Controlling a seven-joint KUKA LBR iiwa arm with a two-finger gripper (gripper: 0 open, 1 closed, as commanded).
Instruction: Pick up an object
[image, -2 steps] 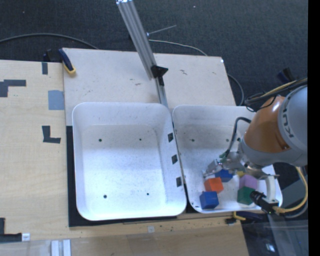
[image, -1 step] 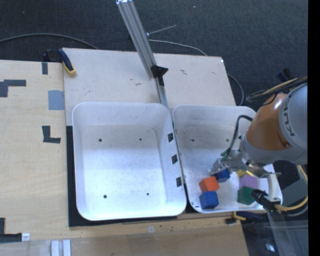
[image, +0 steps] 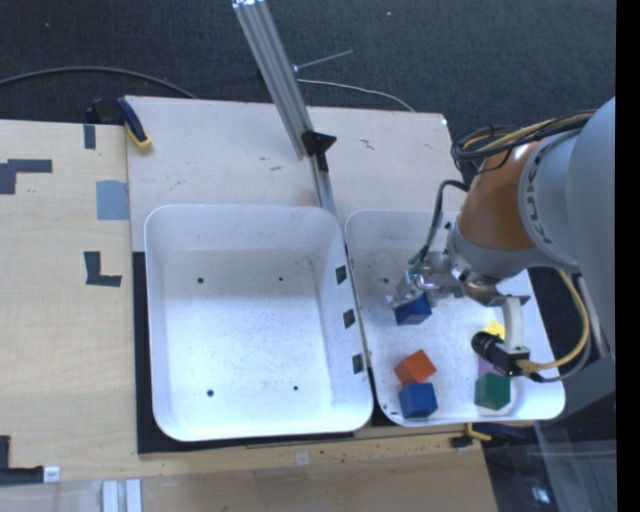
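Where the gripper (image: 418, 287) hangs low in the right bin (image: 380, 232), a blue block (image: 412, 313) lies directly beneath it, toward the frame's bottom, perhaps touching. I cannot tell how the jaws stand (too blurred). Orange (image: 415, 366), blue (image: 418, 400) and green (image: 492, 392) blocks sit well apart, lower right.

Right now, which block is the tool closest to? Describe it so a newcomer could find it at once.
Start at the right-hand bin of the two white ones. Near its middle, just under the tool, lies a dark blue block. Another blue block sits by the near rim beside an orange block; the one you want is farther up and alone.
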